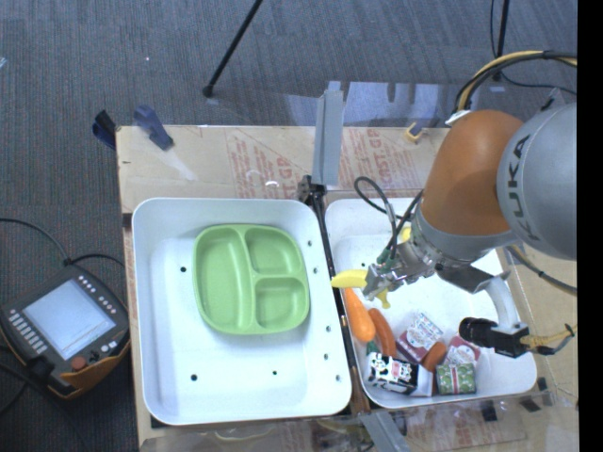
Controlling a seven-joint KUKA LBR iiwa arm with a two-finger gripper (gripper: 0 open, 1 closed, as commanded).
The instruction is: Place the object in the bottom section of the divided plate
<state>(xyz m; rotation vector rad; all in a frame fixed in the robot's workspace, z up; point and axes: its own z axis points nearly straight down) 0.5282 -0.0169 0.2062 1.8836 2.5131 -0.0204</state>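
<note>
Camera view: gripper hangs over the right bin, fingers pinching a yellow banana-like toy at the bin's left edge. The green divided plate sits in the left bin. Advised: carry it leftward, clear the rims, and lower over the plate's near section.

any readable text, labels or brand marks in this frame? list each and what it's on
"KUKA", partly visible, reads vertically on the grey robot arm at the right.
Red printing on the brown cardboard sheet behind the white bins: too blurred to read.
Labels on the small red-and-white packets and the black-and-white carton: too small to read.
Grey handheld pendant screen: unreadable.
</note>
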